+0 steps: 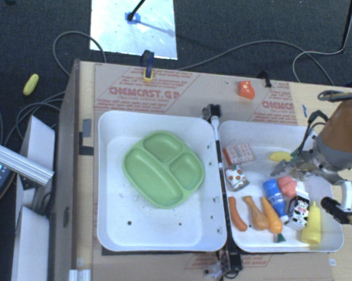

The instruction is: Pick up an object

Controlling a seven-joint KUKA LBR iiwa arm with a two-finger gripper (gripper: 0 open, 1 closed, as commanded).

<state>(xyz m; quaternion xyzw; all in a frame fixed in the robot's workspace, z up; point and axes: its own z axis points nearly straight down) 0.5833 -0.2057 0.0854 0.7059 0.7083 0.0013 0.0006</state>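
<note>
**Approach Phase: Gripper Positioned Over the Right Bin**

The arm reached in from the right, with the gripper low over the right bin, near the bin's upper right region. No object was seen between its fingers, and how far it stood open could not be determined because the wrist body and the slanted view obscured the tips.

Candidate objects lay just below the gripper: a blue bottle and a pink item touching it. A yellow piece lay just to the gripper's left. The step in hand was judged to be the descent toward a target, with no grasp made yet.

The next move would call for alignment over a single object, since the items were crowded together.

The left bin held a green divided plate.

The arm was cut off at the right edge. The black-and-white item was too small to identify.
</note>
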